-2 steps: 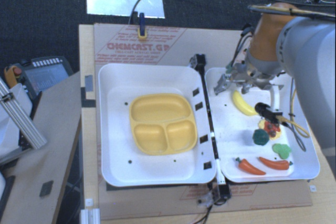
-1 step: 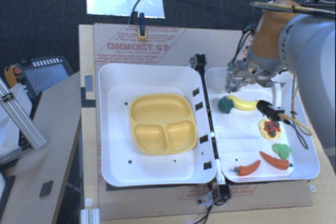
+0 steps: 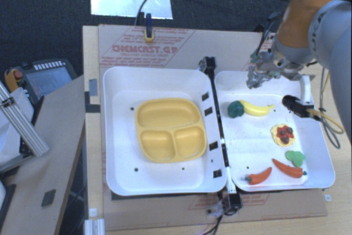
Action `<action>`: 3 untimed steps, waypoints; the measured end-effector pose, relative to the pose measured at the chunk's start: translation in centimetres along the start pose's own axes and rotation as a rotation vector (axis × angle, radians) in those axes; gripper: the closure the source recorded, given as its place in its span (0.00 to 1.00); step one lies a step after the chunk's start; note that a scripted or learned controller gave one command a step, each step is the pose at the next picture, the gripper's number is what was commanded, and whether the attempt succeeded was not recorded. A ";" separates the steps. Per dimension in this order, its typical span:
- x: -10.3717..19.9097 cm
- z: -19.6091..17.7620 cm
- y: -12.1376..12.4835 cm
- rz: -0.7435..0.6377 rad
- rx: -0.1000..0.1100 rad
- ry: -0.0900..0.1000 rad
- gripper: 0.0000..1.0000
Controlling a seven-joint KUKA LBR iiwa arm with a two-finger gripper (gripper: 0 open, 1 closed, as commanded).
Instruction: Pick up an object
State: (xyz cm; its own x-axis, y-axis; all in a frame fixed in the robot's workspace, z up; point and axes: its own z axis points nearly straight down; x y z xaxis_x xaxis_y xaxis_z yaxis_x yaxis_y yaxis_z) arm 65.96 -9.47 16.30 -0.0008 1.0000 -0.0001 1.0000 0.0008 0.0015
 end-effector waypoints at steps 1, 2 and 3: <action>0.6 -4.5 0.6 -0.004 -0.001 0.000 1.00; 0.6 -6.6 0.6 -0.004 -0.001 0.000 1.00; 6.2 -6.1 0.6 -0.003 -0.001 -0.001 1.00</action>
State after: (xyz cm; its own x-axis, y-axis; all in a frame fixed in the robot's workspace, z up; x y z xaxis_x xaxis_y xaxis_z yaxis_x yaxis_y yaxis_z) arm 66.52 -3.31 22.42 -0.0038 1.0000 -0.0006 1.0000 0.0038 0.0022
